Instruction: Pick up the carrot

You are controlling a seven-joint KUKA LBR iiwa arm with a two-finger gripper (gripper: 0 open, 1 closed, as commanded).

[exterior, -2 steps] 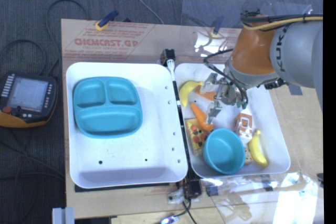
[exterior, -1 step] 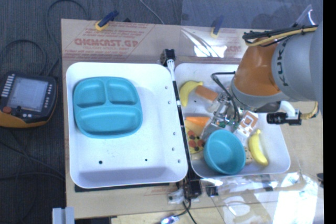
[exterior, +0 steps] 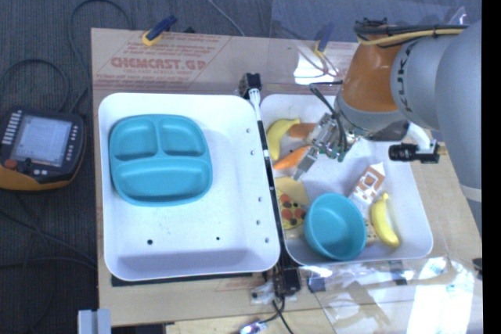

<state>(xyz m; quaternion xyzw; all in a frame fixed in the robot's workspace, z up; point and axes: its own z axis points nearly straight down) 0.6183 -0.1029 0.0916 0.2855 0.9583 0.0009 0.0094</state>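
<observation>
We see the arm (exterior: 423, 82) coming in from the right and bending down over the right bin (exterior: 415, 242), its grey body filling the upper right corner and the orange band (exterior: 372, 82) turned toward us just above the wrist. From that band the wrist slopes down and to the left, so the gripper (exterior: 307, 161) points at a slant toward the bin's left wall rather than straight down.

The carrot (exterior: 290, 159) lies in the upper left part of the right bin, close to the wall that divides the two bins, stretched at a slight slant. The gripper's tips sit right at the carrot's right end, touching or nearly touching it. We cannot tell whether the jaws are apart or together: they blur into the metal of the wrist, and we cannot make out the carrot between them.

Just above the carrot rests a yellow banana (exterior: 278, 133), curved along the same wall. Below the carrot lies a flat yellow piece with red spots (exterior: 291, 203), and beside that a blue bowl (exterior: 335, 227) stands upright. A small white and orange carton (exterior: 366, 184) and a second banana (exterior: 383, 221) lie to the bowl's right.

In the left bin (exterior: 235, 246) we see a blue divided plate (exterior: 160, 158), well apart from the arm.
</observation>
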